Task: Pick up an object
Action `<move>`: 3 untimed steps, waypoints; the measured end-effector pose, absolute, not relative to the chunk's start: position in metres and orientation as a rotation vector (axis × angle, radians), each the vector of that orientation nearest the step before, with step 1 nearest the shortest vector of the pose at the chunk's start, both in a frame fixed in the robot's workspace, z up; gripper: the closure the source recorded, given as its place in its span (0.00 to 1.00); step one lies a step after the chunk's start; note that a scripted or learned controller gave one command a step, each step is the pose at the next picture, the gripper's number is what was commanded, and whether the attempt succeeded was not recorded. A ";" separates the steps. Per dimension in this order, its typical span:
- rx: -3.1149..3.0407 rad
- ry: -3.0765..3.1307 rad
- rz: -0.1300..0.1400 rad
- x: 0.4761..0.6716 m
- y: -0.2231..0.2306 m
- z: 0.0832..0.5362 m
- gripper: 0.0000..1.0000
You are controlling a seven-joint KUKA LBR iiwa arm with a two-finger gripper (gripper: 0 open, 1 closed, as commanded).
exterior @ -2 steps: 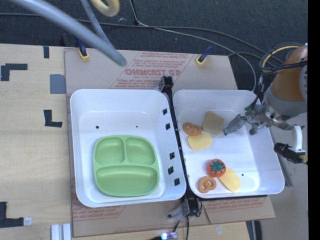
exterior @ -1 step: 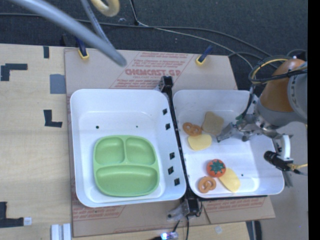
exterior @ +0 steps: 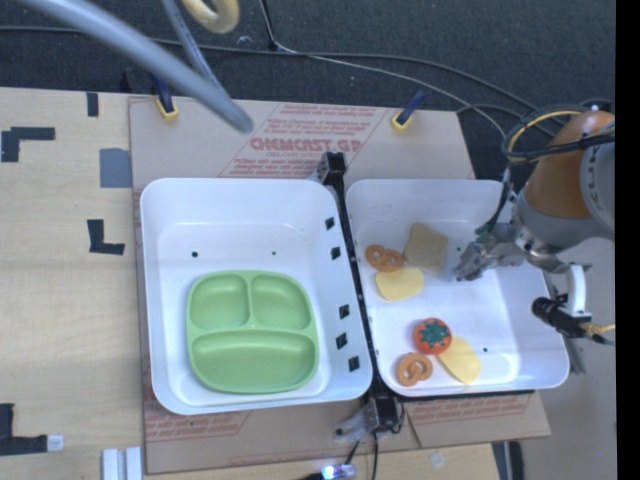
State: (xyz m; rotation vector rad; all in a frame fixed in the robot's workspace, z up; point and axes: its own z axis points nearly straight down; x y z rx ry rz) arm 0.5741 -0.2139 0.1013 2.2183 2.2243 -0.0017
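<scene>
The tan bread slice (exterior: pixel 428 245) lies in the far part of the right bin (exterior: pixel 500 193), tilted against the pretzel (exterior: pixel 384 258) and the yellow piece (exterior: pixel 400 285), so it looks the handiest thing to grab. Just right of it the gripper (exterior: pixel 474 264) hangs low over the bin floor, its arm (exterior: pixel 560 193) angling in from the right. I cannot tell how the tool is set.
</scene>
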 end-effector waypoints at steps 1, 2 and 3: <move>2.216 2.220 0.004 0.579 -0.213 0.164 1.00; 2.215 2.221 0.004 0.578 -0.211 0.228 1.00; 2.215 2.221 0.004 0.579 -0.210 0.278 1.00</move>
